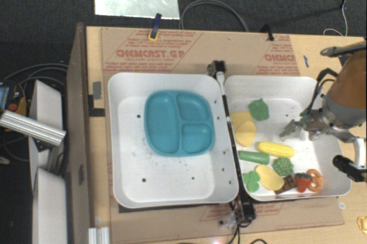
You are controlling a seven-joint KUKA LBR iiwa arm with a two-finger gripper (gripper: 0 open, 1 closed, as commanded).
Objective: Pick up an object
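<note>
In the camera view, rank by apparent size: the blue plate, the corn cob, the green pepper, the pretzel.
1. Blue plate, by far the largest.
2. Corn cob.
3. Green pepper and pretzel look about alike; I won't rank them.

text: "chemcast gp" in red, twice | on: brown board [229, 51] behind bins
</note>
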